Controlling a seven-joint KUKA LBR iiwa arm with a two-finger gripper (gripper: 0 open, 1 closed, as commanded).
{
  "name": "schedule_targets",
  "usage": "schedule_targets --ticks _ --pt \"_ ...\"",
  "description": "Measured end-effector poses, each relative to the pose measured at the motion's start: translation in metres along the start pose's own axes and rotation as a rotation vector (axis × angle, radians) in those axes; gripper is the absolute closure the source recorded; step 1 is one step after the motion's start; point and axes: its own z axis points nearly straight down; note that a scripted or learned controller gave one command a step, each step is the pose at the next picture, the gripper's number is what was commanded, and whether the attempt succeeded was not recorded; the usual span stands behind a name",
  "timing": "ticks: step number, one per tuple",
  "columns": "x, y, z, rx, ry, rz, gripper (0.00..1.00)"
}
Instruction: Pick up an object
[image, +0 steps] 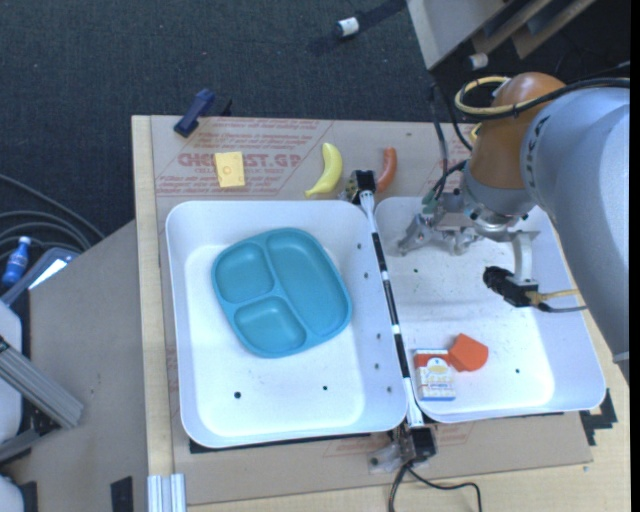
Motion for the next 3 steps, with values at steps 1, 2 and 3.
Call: schedule_targets --ticks 1,2,3 --pt "0.0 0.001 -0.01 -0.002 -0.001 -0.001 1.0" --pt "0.0 0.0 -0.01 -0.001 -0.001 0.0 0.0" --pt "-0.001 0.011 0.0 -0.001 -0.001 0.0 0.0"
